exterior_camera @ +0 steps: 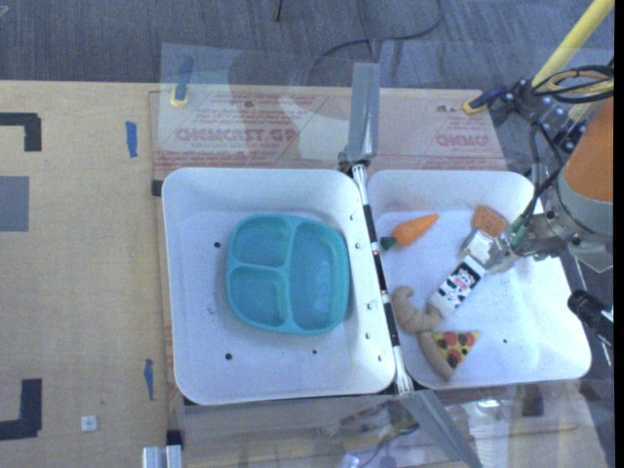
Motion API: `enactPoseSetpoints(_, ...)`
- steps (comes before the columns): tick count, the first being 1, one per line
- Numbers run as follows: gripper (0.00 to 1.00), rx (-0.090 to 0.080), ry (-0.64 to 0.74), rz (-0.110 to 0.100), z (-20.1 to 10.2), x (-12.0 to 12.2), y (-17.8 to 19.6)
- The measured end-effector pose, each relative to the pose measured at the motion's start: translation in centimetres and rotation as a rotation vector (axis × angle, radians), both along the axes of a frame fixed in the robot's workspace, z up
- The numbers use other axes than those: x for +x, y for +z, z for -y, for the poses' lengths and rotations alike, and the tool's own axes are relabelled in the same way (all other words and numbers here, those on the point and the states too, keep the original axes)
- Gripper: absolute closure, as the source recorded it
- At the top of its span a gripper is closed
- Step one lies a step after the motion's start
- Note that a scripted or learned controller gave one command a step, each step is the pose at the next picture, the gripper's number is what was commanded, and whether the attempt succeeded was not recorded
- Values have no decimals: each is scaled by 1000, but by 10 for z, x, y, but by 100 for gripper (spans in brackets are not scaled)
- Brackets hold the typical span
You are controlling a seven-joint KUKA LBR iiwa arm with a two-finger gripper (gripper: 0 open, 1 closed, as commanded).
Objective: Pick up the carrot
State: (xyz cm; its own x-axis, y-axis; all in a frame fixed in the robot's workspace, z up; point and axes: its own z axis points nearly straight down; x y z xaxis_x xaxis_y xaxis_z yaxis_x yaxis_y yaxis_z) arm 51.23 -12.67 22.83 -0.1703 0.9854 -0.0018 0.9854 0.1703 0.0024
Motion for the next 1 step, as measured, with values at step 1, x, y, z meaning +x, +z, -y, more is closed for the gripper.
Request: enactPoseSetpoints(1, 100, 2, -133, -5, -43, -33, -28)
